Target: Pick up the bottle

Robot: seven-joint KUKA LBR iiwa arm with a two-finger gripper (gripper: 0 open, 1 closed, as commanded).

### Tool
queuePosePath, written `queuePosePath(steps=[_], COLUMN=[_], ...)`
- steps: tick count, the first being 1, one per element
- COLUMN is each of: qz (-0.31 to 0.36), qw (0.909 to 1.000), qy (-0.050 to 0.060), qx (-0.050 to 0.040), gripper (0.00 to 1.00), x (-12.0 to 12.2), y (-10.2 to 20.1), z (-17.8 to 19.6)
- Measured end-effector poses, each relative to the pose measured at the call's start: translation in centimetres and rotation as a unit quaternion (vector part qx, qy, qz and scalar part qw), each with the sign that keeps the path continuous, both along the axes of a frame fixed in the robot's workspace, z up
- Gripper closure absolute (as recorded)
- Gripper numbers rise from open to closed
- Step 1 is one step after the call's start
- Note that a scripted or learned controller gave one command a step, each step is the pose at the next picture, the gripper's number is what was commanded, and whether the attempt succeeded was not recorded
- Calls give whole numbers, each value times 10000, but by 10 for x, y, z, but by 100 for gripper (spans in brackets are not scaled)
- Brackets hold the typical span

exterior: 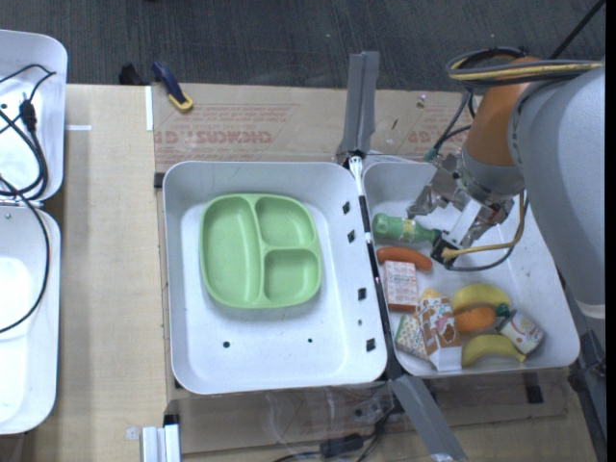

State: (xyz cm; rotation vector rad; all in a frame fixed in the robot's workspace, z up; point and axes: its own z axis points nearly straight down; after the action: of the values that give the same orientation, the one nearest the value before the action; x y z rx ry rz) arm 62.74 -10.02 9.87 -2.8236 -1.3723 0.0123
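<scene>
The green bottle (404, 226) lies on its side at the right bin's (553, 292) near-divider edge, above a carrot (405, 256). The hand (449, 227) hangs open just beside its cap end (well placed for straddling it), gripping nothing.

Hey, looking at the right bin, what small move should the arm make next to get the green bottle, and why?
Probably ease the end effector a little toward the left bin and down. The green bottle lies on its side at the right bin's left wall, above the orange carrot, and the end effector sits just off the bottle's right end, not yet around it.
</scene>
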Motion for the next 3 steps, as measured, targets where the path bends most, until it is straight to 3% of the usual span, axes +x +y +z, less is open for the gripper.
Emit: queuePosePath(steps=[1,2,3], qz=[-674,-655,-641], qw=[9977,9978,9979], qy=[-29,-14,1], qx=[1,-8,-16], gripper=[0,100,100], x=[17,16,16], y=[3,3,2], z=[-7,1,10])
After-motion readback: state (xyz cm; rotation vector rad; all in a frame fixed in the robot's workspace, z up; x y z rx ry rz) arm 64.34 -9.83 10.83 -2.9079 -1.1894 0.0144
